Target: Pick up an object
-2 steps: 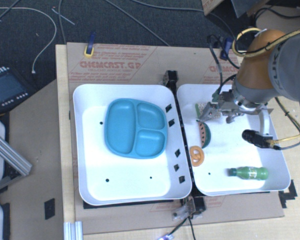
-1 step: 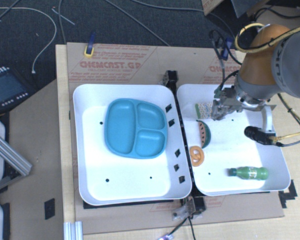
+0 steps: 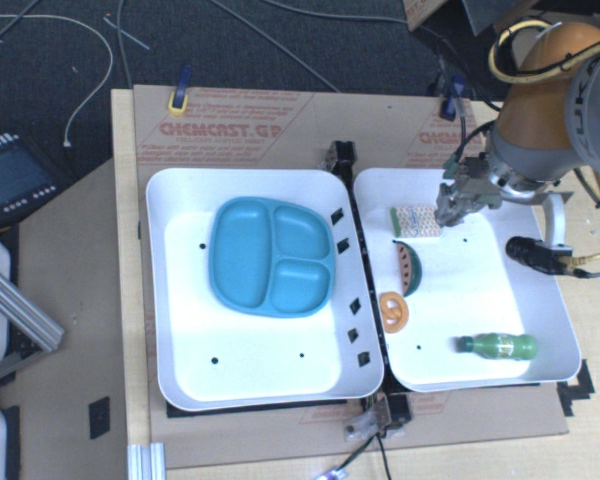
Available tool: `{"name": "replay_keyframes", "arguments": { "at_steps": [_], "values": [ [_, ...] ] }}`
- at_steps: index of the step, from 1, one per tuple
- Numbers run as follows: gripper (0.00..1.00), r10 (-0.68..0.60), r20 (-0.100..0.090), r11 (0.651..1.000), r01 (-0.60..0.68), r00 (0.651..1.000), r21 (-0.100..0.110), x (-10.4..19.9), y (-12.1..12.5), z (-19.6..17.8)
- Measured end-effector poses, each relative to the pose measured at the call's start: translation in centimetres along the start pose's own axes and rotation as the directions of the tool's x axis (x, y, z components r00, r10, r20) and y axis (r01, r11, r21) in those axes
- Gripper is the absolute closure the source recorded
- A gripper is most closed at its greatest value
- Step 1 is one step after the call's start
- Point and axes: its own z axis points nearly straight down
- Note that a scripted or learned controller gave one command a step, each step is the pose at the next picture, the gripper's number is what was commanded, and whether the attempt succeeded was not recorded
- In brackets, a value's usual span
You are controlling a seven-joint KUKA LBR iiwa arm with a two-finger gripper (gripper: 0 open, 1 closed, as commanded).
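Objects in the right bin [image 3: 540, 368] number four: one checkered packet [image 3: 418, 220], one watermelon slice [image 3: 409, 267], one pretzel [image 3: 394, 311], one green bottle [image 3: 497, 345]. One gripper [image 3: 450, 210] hovers beside the packet, its grip unclear. One blue divided plate [image 3: 272, 256] fills the left bin [image 3: 175, 348].

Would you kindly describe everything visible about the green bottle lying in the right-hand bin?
The small green plastic-looking bottle lies on its side near the front of the right shallow white bin, its long axis running roughly left to right. Its darker cap end points left, toward the bin's middle; a pale label band wraps the body. It rests on the bin floor, apart from the orange pretzel-shaped toy to its left, with nothing else touching it.
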Motion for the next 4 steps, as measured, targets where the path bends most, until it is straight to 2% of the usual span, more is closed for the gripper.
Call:
{"name": "replay_keyframes", "arguments": {
  "at_steps": [1,2,3,4],
  "values": [
    [1.00,0.000,0.000,1.000,0.000,1.000,-0.001,-0.3,-0.2,-6.4],
    [1.00,-0.001,0.000,1.000,0.001,1.000,0.001,-0.3,-0.1,-9.9],
    [1.00,-0.004,-0.003,1.000,0.004,1.000,0.008,4.1,0.1,-8.4],
    [1.00,-0.005,-0.002,1.000,0.005,1.000,0.004,9.4,1.2,-8.5]
  ]
}}
